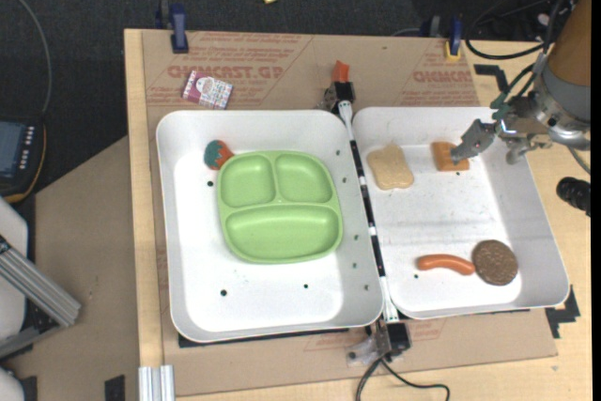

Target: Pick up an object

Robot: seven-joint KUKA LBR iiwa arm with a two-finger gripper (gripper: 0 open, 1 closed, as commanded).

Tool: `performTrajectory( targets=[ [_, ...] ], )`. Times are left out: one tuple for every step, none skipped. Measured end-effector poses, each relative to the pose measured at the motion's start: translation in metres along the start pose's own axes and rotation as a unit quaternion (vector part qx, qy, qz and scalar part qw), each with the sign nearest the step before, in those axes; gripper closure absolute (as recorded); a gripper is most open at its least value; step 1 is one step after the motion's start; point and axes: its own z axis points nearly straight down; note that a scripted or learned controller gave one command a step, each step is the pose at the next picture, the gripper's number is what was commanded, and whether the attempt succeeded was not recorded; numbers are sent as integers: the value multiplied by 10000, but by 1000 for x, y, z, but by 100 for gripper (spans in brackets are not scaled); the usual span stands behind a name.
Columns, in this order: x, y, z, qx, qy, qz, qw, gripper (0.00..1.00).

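The right bin (526, 202) holds a tan bread-like piece (390, 168), a small orange block (442, 155), an orange sausage (445, 265) and a round brown cookie (495, 262). My gripper (491, 146) hangs over the far right part of this bin, open, with nothing between its fingers. Its left finger (469, 144) sits right at the orange block's right edge, and the other finger (516, 151) is well to the right. The left bin (188, 230) holds a green divided plate (279, 205) and a small red and teal ball (218, 154).
A black hinge strip (362, 202) runs between the two bins. A pink card (207, 89) lies on the cardboard behind the left bin. Blue clamps (175, 25) (454, 38) stand at the bench's back edge. Cables lie at the far right.
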Motion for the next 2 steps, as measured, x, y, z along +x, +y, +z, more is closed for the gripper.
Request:
performTrajectory(
  targets=[
    [-43,54,79,-3,-15,8,10000,0],
    [-27,93,163,6,0,-14,10000,0]
  ],
)
